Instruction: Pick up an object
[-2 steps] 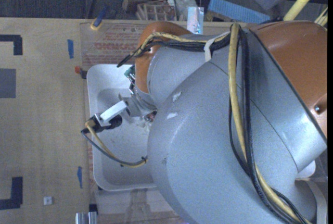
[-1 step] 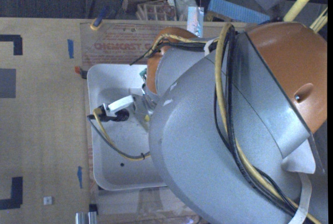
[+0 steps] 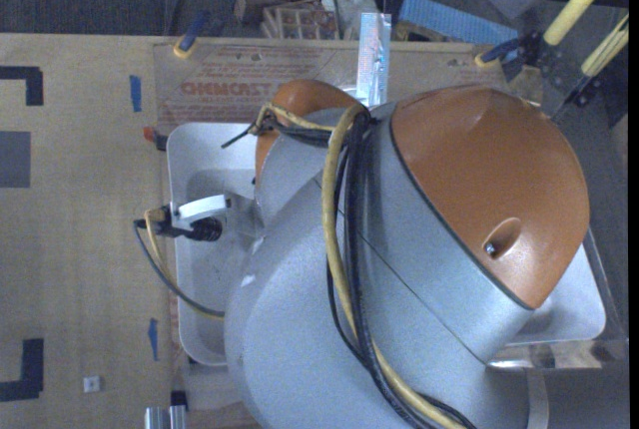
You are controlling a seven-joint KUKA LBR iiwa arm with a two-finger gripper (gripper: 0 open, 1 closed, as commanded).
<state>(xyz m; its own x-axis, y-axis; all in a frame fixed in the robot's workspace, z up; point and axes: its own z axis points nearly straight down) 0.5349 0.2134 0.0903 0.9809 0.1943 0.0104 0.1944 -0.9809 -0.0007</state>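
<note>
While the grey arm point(image 3: 399, 257) covers most of both bins, you see bare floor of the left white bin point(image 3: 205, 188). You cannot tell the gripper's state, nor where any object lies.

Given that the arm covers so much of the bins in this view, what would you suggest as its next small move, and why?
I would probably lift the arm a little, straight up. Its grey and orange body hides most of the white bin from above, and no object to pick shows on the bare strip of bin floor at the view's left. Rising might reveal what lies beneath before any grasp is tried.
</note>
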